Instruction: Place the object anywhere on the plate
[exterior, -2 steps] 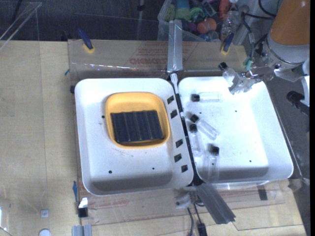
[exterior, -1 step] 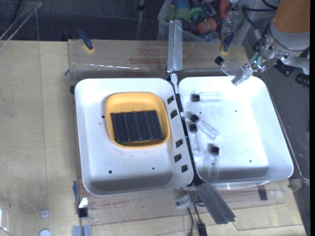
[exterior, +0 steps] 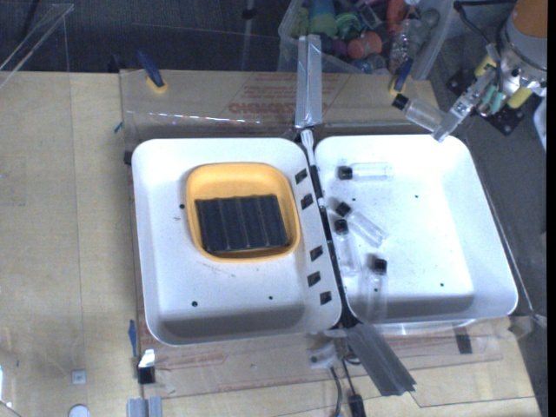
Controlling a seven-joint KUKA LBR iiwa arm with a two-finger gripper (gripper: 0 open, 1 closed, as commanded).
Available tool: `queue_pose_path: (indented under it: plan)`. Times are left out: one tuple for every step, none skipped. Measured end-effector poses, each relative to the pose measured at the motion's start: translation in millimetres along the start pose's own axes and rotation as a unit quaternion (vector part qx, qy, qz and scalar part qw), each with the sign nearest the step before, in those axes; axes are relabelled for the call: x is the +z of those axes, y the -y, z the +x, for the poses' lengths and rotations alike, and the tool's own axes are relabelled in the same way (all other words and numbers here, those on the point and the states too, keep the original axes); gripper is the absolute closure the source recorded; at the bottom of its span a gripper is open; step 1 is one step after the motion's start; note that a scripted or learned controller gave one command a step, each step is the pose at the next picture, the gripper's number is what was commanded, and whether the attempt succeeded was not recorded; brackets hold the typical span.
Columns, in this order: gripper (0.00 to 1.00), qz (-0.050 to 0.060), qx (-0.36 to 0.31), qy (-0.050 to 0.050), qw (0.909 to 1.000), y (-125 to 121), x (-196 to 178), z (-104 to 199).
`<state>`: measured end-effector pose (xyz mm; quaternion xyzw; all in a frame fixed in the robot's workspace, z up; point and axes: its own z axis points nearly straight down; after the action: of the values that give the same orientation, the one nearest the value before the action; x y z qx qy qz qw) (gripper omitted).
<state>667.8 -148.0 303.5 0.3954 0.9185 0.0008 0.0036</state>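
Vial (exterior: pixel 423 116) held between the pincer (exterior: pixel 460 109) fingers, above the right bin's (exterior: pixel 486 233) far rim; we note the plate (exterior: pixel 241 181) in the left bin (exterior: pixel 161 233).

Light wooden table (exterior: pixel 61 233), seen from above. Two shallow white bins side by side on top, touching along the middle: left bin (exterior: pixel 161 259) and right bin (exterior: pixel 452 233). A clear plastic sheet (exterior: pixel 217 102) flat on the wood behind the left bin, with red writing on it. A metal strip (exterior: pixel 307 81) standing up between the bins at the back. A small blue clip (exterior: pixel 155 78) near the sheet's back left corner.
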Motion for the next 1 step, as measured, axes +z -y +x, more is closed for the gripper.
queue_pose_path:
  plan:
    - [1.0,0.001,-0.029,-0.002,0.9996,49.7,89.8,11.3]
